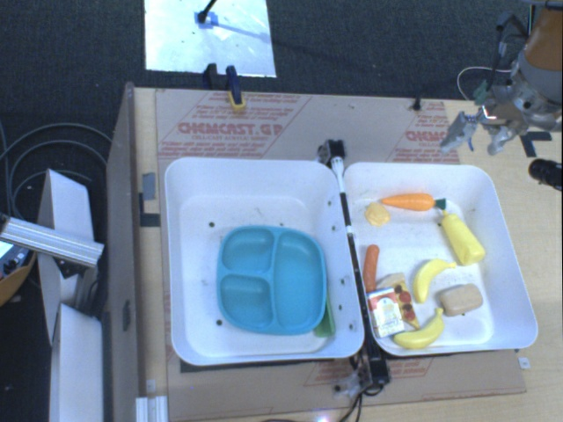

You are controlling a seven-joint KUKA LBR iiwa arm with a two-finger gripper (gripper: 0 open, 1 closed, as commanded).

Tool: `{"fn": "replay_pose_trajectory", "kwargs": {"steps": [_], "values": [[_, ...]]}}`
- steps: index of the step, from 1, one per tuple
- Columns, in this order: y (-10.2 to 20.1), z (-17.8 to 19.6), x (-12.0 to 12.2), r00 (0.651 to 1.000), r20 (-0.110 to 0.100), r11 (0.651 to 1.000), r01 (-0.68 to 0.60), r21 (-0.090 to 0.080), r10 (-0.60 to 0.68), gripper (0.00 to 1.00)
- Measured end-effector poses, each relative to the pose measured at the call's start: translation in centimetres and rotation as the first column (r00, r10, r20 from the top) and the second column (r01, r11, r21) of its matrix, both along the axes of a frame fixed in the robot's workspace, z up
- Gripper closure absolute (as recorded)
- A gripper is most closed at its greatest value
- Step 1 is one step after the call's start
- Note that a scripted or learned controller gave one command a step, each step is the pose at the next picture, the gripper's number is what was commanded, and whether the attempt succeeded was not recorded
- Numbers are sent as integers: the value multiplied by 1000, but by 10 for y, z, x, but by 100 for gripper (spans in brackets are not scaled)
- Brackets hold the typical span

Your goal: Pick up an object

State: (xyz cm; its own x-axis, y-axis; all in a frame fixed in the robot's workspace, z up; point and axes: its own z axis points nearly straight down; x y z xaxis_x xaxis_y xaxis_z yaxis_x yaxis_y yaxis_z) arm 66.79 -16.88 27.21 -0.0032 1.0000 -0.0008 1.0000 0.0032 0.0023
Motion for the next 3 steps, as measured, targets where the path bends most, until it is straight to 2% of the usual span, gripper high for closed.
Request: {"fn": "replay_pose_trajectory", "kwargs": {"steps": [1, 2, 3], "values": [[-5, -140, -64, 1000, -17, 1000, 4, 4, -4, 0], [63, -186, -173, 1000, 6, 1000, 4, 2, -4, 0], [61, -177, -171, 1000, 3, 1000, 2, 1, -2, 100]]}}
